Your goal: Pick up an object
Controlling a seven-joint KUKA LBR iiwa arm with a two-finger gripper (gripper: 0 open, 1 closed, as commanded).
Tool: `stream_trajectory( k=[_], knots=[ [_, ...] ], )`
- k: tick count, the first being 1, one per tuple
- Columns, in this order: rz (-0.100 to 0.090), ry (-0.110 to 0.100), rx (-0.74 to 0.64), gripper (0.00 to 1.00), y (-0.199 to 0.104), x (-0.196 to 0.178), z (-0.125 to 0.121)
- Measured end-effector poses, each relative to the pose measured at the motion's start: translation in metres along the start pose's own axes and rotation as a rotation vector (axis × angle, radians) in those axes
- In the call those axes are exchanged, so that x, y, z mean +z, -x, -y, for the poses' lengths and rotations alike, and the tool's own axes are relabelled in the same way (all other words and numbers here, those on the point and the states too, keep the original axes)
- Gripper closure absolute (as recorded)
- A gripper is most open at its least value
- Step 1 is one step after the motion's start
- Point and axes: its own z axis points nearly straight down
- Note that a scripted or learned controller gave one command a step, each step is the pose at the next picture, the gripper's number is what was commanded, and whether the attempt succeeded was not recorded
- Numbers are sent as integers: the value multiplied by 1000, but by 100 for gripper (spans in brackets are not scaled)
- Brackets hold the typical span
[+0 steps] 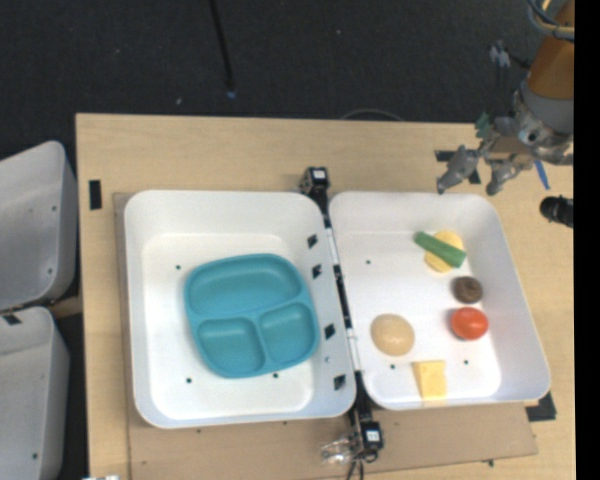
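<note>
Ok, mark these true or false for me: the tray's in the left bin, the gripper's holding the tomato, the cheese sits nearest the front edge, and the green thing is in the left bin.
1. The blue tray lies in the left bin. True.
2. The gripper holds the tomato. False: the tomato lies in the right bin, apart from the gripper.
3. The cheese sits nearest the right bin's front edge. True.
4. The green thing is in the left bin. False: it is in the right bin, on a yellow piece.

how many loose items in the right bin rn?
6, none look hidden. Green piece lies across a yellow piece near the far right corner. Brown round below them, red round under that. Beige round mid-bin, yellow block at the near edge.
</note>
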Motion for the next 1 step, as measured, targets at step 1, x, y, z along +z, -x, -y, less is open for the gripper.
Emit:
stream_trajectory(
  k=[1],
  knots=[
    [4, 14, -3, 0, -1, -10, -3]
  ],
)
